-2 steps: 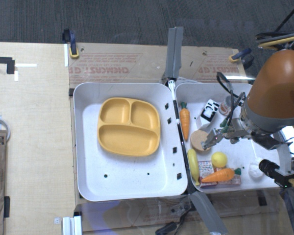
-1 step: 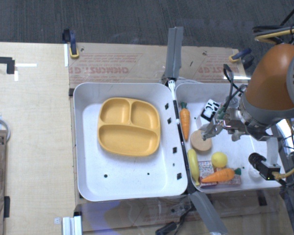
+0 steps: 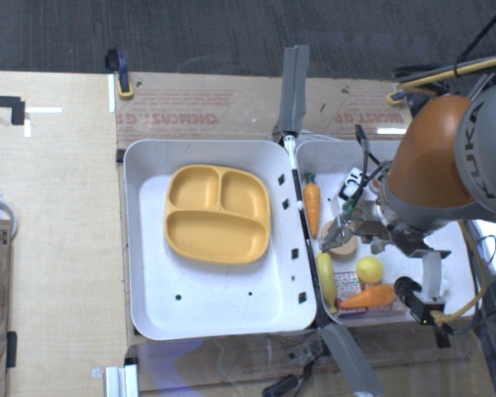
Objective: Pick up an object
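Observation:
My gripper hangs low inside the right bin, under the orange-banded wrist. Its dark fingers sit just above a small tan round object. An upright carrot lies along the bin's left wall. Nearer the front lie a yellow banana-like piece, a yellow lemon, a second carrot lying crosswise, and a small printed packet. The arm hides much of the bin's right half.
The left bin holds a yellow three-compartment plate. A grey divider bar rises between the bins at the back. Cables run past the arm on the right. Cardboard lines the bench behind the bins.

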`<state>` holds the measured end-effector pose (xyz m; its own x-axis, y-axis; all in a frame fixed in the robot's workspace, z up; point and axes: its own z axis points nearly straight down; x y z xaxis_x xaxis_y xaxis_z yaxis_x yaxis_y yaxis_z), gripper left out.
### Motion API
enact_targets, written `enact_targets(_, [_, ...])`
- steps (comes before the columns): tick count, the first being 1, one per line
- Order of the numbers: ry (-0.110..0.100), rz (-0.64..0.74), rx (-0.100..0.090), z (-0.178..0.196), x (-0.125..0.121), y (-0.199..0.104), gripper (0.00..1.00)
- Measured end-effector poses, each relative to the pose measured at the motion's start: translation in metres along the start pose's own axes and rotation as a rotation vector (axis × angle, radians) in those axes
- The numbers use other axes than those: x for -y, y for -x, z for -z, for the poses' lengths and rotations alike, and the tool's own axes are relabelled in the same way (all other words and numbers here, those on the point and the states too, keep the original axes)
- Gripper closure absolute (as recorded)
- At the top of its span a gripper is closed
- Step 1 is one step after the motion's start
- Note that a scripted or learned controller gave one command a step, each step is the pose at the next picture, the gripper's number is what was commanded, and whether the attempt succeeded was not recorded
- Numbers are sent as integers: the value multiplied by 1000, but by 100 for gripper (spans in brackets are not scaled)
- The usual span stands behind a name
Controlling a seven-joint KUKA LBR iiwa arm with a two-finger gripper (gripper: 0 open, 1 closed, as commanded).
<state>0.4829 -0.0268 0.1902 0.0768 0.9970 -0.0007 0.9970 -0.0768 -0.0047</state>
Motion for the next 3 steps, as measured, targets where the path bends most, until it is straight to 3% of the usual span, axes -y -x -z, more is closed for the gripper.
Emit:
enact_targets(1, [0,-296,0,-18,-14,121,0])
enact_targets(2, [0,-254,-1,0,2,46,0])
enact_targets(3, [0,-264,0,0,-20,19,0])
